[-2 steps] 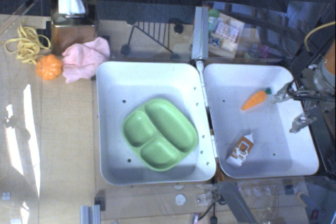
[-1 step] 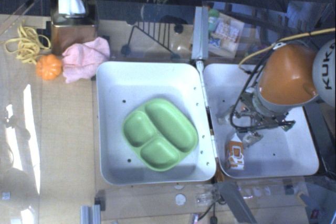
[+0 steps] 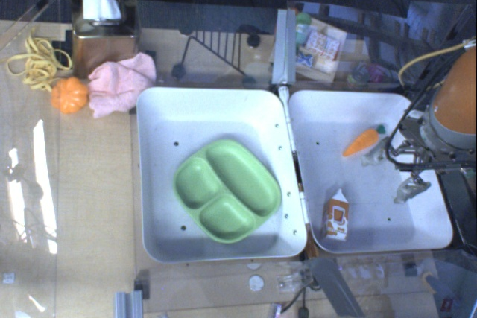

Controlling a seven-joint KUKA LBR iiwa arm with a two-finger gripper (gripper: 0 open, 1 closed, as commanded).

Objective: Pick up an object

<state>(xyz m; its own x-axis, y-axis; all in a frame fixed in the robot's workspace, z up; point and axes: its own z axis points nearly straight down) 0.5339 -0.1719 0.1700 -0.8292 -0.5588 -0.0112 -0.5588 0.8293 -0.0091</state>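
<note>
Orange carrot (image 3: 361,141) lies in the right bin (image 3: 373,234), just beside the pincer (image 3: 402,171) (whether it is spread or closed I cannot tell). A slanted approach could nudge the smooth carrot sideways instead of gripping it.

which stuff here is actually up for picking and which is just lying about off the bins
For the job, in the bins:
- toy carrot
- small carton
- green divided plate
- gripper, over the right bin

Just lying about, on the bench:
- pink cloth
- small orange pumpkin
- yellow cord
- tissue box
</note>
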